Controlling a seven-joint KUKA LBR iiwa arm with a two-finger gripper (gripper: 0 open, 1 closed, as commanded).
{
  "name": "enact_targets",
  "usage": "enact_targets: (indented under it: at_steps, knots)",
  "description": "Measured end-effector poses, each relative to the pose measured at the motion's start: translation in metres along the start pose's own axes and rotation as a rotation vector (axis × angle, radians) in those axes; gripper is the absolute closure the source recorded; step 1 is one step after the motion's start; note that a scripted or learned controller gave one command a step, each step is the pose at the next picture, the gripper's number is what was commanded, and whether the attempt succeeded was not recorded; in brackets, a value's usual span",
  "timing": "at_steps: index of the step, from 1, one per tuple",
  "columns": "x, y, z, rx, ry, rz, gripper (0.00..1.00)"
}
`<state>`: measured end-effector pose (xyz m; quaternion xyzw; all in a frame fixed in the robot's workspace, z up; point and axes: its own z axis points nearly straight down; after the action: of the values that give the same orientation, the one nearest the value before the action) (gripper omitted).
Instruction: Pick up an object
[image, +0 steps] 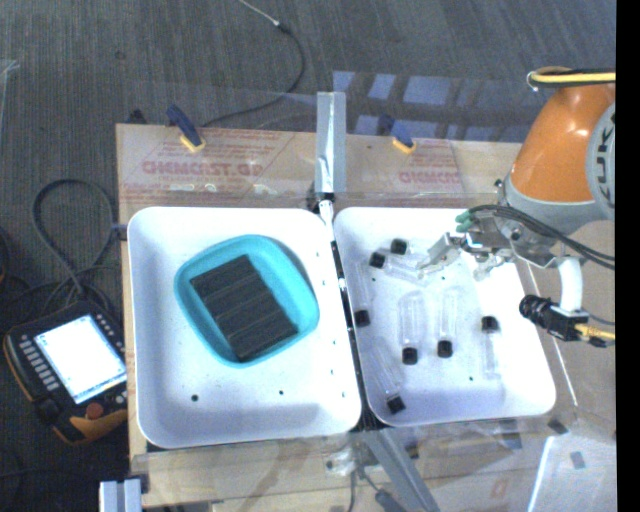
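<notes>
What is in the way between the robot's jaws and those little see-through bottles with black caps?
Nothing visible. The gripper hangs over the right bin, and the nearest clear bottles lie in the open just below it in the picture, with bare white floor around them.

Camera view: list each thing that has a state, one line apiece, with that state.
Blue plastic tray: lies flat in the left white bin, a black ribbed slab inside it.
Clear plastic vials with black caps: lie on their sides, scattered across the right white bin.
End effector: over the right bin's far side, among the vials.
Handheld pendant with screen: screen lit.
</notes>
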<state>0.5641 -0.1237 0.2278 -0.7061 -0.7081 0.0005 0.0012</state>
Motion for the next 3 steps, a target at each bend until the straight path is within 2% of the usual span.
enact_targets:
  at_steps: [1,2,3]
  knots:
    - [-0.032,0.037,0.131,-0.002,-0.002,-0.051,0.0]
    - [-0.013,0.008,0.137,-0.016,-0.008,-0.061,0.0]
    - [-0.022,0.1,0.14,0.026,0.001,-0.117,0.0]
